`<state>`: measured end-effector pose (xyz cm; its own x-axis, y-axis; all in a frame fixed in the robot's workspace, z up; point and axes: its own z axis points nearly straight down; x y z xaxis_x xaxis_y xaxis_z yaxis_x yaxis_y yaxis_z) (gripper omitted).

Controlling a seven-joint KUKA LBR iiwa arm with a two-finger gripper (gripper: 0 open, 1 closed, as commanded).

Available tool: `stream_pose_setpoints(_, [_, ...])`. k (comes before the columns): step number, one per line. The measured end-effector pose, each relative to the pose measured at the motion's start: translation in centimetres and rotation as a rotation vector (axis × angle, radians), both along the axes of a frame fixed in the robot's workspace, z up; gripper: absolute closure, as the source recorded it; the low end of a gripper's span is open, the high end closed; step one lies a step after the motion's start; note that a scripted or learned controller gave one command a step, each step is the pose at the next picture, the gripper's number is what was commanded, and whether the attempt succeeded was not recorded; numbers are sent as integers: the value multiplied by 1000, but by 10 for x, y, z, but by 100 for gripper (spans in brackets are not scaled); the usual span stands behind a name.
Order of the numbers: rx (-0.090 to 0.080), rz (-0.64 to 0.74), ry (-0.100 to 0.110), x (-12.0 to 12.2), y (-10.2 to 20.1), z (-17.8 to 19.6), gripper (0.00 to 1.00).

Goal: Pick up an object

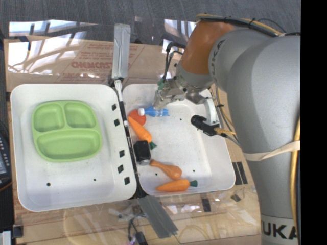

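Observation:
My gripper (160, 100) reaches down into the back of the right bin (214, 157), right above a small blue bottle with a white cap (152, 112). Beside the bottle lies a red-orange piece (136, 118), with a carrot (141, 130) running forward from it. A black block (142, 151) sits by the bin's left wall. Near the front lie an orange drumstick-shaped toy (166, 169) and a second carrot (174, 186). The wrist hides the fingertips.
The left bin (30, 182) holds a green divided tray (65, 130). A hinged divider (124, 137) separates the bins. A black cable connector (202, 124) hangs over the right bin's right side. The bulky arm (255, 96) covers the right of the bench.

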<state>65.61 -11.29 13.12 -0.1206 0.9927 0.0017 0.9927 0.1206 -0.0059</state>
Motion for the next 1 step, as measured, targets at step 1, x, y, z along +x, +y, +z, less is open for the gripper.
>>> stream_pose_setpoints(1, [0, 4, 1, 0, 0, 10, 100])
